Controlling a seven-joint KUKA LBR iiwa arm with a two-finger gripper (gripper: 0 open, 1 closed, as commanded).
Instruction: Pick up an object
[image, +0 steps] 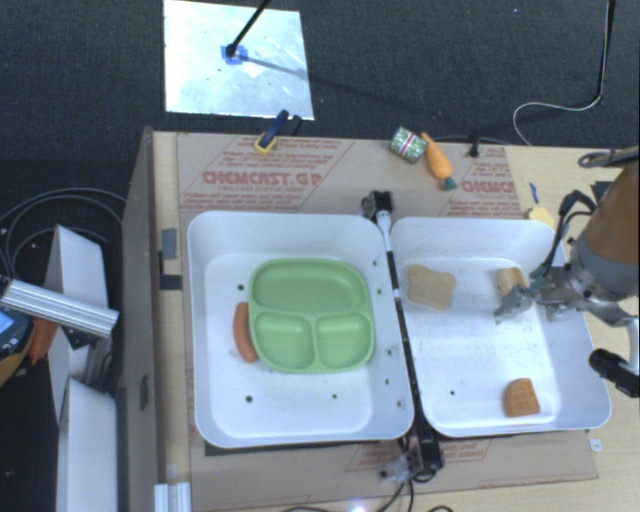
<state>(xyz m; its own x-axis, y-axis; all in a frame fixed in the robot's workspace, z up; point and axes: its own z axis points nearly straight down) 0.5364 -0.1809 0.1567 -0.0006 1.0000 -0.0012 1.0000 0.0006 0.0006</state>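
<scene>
My claw (517, 300) low in right bin (470, 420), beside small tan block (511, 279); finger state unclear. Best: centre over block, then pinch.

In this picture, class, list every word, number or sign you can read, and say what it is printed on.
"CHEMCAST GP": red print on the brown board behind the left bin.
Same red print behind the right bin, partly hidden, not fully readable.
Small can label: too blurred to read.

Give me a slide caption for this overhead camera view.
Robot hand low in the right bin beside a small tan block; green divided plate and sausage in the left bin.
</scene>
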